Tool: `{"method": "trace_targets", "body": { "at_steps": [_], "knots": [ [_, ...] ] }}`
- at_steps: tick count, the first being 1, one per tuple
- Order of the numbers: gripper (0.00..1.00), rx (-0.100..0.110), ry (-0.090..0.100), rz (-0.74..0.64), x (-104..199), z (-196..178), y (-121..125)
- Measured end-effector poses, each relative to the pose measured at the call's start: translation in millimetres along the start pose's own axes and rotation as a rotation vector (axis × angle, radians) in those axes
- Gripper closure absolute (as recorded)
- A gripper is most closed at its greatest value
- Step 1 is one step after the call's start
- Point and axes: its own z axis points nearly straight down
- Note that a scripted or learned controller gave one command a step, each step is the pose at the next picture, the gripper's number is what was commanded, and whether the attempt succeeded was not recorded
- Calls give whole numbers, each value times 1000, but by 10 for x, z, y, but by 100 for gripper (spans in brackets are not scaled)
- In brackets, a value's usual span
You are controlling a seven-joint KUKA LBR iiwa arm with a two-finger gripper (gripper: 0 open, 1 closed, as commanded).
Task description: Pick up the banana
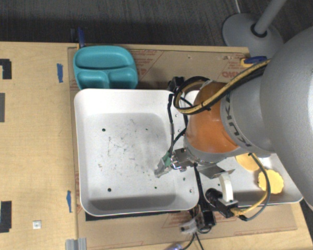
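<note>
Two yellow patches, likely the banana (270, 182), lie in the right bin (289, 196) near its front right corner. A black cable crosses them and the arm hides the rest. The grey arm with its orange band (211, 125) covers most of that bin. My gripper (165, 166) hangs low over the right side of the left bin (94, 139), well to the left of the yellow patches. Nothing shows in its grasp.
A teal divided tray (105, 66) stands behind the left bin. The left bin's floor bears only scuff marks and small holes. Cables and connectors (214, 204) hang at the bins' front edge. Brown bench lies to the left.
</note>
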Motion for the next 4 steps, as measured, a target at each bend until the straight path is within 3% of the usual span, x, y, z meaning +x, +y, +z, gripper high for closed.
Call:
{"method": "trace_targets", "body": {
  "at_steps": [1, 2, 3, 4],
  "knots": [
    [0, 3, 15, -207, 1032, -445, 169],
    [0, 1, 14, -197, 1215, 383, 208],
    [0, 5, 14, 97, 1276, -247, 217],
    [0, 11, 15, 364, 1316, 385, 283]
  ]
}}
